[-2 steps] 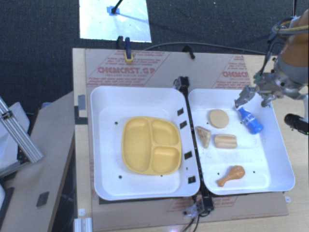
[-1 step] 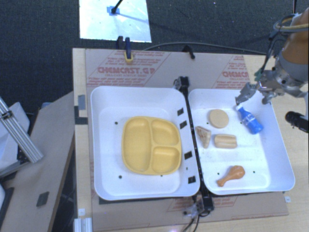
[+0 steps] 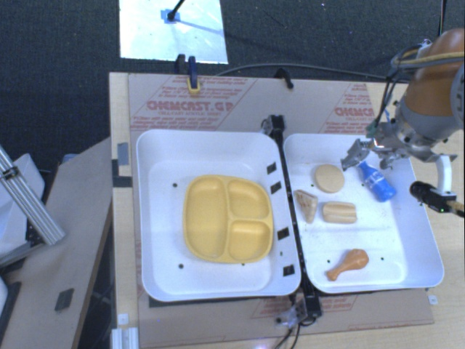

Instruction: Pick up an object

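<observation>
The blue bottle lies flat near the back of the right bin, its long axis slanting from upper left to lower right, probably simply dropped there as a loose pick target. The gripper hangs just above its upper-left end; open or closed, I cannot tell. Further left lie a round cookie, a bread roll and a drumstick.

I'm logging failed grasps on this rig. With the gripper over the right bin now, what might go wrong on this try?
1. The gripper hovers by the blue bottle, which lies tilted; its round body may roll from the fingers.
2. The round cookie lies close beside; a descent could nudge it.
3. The bottle sits near the right bin wall, so finger room may be limited.
</observation>
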Available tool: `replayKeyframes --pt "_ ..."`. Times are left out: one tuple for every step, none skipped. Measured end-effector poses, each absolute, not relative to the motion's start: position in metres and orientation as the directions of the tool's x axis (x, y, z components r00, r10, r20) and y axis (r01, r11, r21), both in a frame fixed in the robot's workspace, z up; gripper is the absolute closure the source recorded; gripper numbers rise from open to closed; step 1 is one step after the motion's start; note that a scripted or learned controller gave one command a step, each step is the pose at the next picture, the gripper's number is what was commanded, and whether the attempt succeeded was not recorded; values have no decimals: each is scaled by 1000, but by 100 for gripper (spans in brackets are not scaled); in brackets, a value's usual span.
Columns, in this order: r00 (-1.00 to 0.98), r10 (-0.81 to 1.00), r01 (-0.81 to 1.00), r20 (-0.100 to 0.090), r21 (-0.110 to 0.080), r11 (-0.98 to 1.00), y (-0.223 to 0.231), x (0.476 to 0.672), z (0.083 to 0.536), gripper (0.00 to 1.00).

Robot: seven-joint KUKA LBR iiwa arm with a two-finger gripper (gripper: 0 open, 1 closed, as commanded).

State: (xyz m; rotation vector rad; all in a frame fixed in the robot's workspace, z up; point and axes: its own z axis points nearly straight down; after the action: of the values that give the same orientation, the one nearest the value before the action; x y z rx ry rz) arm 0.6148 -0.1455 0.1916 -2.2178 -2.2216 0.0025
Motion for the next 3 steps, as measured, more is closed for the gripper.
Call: replayKeyframes --pt "-2 1000 1000 1 -2 2 -142 607 146 0" --pt "-1 1000 1000 0 -2 1 -148 609 101 0" --pt "-2 1000 1000 -1 4 2 -149 611 115 100"
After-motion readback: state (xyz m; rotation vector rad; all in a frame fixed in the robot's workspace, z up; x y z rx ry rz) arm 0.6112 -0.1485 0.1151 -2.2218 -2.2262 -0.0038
